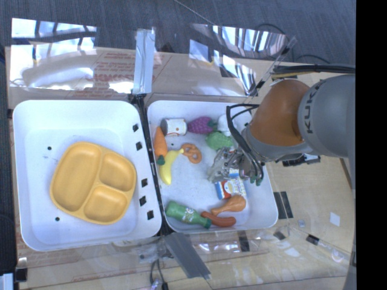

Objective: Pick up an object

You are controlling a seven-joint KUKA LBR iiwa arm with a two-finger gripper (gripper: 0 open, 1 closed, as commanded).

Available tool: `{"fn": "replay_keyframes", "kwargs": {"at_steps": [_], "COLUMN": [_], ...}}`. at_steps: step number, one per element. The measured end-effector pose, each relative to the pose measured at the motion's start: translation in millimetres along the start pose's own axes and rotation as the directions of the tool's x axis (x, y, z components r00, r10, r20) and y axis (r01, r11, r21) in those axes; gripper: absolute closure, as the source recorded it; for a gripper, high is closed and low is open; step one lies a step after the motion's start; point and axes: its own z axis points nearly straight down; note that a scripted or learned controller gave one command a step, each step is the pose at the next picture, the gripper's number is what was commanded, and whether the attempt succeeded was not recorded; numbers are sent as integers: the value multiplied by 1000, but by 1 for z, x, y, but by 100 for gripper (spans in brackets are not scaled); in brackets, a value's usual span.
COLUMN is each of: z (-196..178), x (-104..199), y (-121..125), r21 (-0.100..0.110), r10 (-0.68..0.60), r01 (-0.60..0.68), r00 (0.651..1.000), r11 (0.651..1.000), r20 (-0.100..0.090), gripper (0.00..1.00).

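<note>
The right bin (pixel 181 192) holds toy food: a carrot (pixel 159 145), a banana (pixel 167 166), a pretzel (pixel 193 153), purple grapes (pixel 201 125), a green vegetable (pixel 217 140), a white can (pixel 174 127), a green bottle (pixel 186 215), a sausage (pixel 220 220), a drumstick (pixel 231 205) and a small carton (pixel 227 188). My gripper (pixel 226 167) reaches down into this bin from the right, just above the carton and to the right of the pretzel. Nothing shows between its fingers.
The left bin (pixel 36 125) holds a yellow divided plate (pixel 92 182). A black divider (pixel 145 156) separates the bins. The grey arm with its orange band (pixel 279 116) hangs over the right bin's right edge. Cables run behind it.
</note>
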Motion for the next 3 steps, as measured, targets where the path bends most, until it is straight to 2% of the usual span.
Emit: {"fn": "replay_keyframes", "kwargs": {"at_steps": [1,2,3], "z": [-46,-110,-74], "x": [-61,-106,-45], "y": [32,13,73], "r21": [0,1,2], "r10": [226,360,360], "r01": [-226,-360,-360], "r00": [974,933,933], "r11": [974,933,933], "r20": [-1,2,-9], "gripper": [100,100,100]}}
